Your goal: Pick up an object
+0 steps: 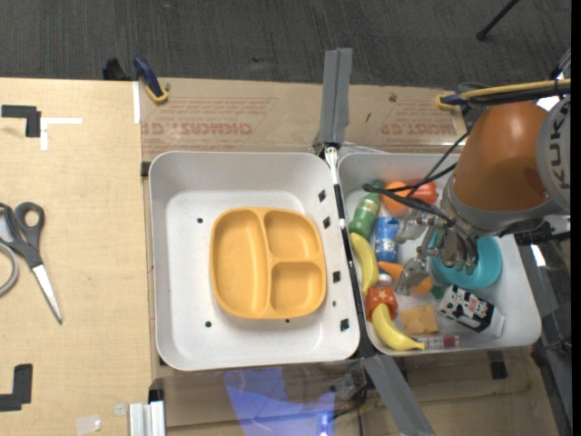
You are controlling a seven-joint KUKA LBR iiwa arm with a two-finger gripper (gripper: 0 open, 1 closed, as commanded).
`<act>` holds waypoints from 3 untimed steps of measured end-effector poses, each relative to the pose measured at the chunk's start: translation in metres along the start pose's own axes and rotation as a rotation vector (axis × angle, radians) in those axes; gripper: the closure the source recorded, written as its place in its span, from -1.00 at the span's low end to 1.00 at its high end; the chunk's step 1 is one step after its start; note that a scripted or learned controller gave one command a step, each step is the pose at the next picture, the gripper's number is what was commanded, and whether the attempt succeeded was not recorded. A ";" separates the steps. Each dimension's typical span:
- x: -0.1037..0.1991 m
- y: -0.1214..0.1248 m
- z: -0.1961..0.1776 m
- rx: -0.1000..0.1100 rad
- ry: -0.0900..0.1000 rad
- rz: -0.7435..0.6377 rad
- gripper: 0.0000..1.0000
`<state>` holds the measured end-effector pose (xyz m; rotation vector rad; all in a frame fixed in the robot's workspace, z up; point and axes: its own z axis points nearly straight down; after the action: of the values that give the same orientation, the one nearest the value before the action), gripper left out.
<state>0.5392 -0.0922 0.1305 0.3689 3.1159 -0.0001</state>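
Observation:
My gripper (pixel 419 266) hangs low inside the right bin (pixel 519 330), below the orange wrist band. Its fingers point down into a heap of toys. Around it lie a green bottle (pixel 364 214), a blue can (pixel 386 238), an orange fruit (pixel 400 196), a teal cup (pixel 481 263), a red item (pixel 380 298), a tan block (pixel 419 320) and a black-and-white box (pixel 469 309). Two bananas lie there too: one (pixel 365 258) by the bin's left wall, one (pixel 391 331) at the front. I see nothing clearly held between the fingers.
The left bin (pixel 172 271) holds a yellow divided plate (pixel 269 263). Scissors (pixel 34 254) lie on the wooden bench at the far left. A grey divider strip (pixel 335 98) runs up behind the bins. Cables cross above the arm at the right.

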 end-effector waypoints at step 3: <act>0.017 -0.014 0.032 -0.001 -0.005 0.070 -1.00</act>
<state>0.5192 -0.1021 0.0986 0.4775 3.0957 0.0011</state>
